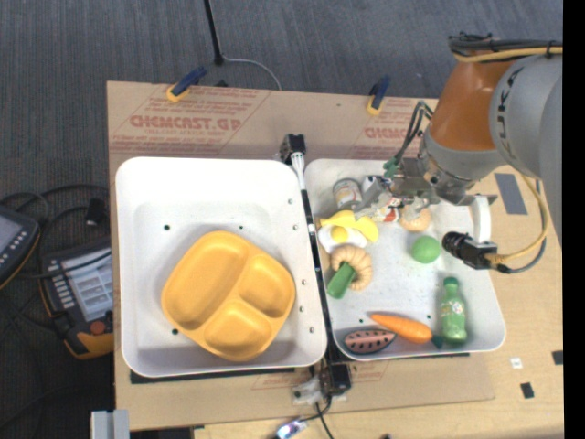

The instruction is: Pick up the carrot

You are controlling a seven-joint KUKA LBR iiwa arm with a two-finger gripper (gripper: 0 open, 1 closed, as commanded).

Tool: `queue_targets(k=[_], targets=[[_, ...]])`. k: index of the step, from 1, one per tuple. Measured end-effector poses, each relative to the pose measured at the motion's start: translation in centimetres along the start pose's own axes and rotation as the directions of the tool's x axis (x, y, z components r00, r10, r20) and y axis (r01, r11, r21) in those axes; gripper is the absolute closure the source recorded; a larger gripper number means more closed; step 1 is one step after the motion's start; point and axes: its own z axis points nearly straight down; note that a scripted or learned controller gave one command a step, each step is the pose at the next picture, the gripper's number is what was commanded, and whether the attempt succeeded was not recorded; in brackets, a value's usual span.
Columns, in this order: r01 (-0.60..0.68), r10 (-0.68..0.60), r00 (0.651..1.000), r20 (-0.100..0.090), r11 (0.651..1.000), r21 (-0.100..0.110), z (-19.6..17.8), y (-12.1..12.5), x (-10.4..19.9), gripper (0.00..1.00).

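The orange carrot (400, 326) lies on its side near the front edge of the right bin (484, 332), between a watermelon slice (368, 340) and a green bottle (451, 311). My gripper (390, 193) hangs over the far part of that bin, well behind the carrot and apart from it. It sits just above a cluster of toy food, with the orange-banded wrist behind it. Nothing shows as held.
Also in the right bin are a yellow banana and fried egg (347, 231), a croissant with a green piece (350, 268), a green ball (425, 249) and a tan item (417, 218). The left bin (146, 199) holds a yellow divided plate (228, 293).
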Motion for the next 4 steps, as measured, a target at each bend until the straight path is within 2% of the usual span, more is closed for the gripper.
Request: queue_targets(k=[1,2,3,4], targets=[[-0.091,0.091,0.996,0.000,0.996,0.001,6.1,-5.8,-0.6,0.00],[0.074,-0.074,0.997,0.001,0.997,-0.022,10.1,-10.7,-2.0,0.00],[-0.046,0.046,0.999,0.011,0.999,-0.024,10.1,-10.8,-0.4,0.00],[-0.045,0.045,0.999,0.005,0.999,-0.019,9.3,-10.8,-0.2,1.00]])
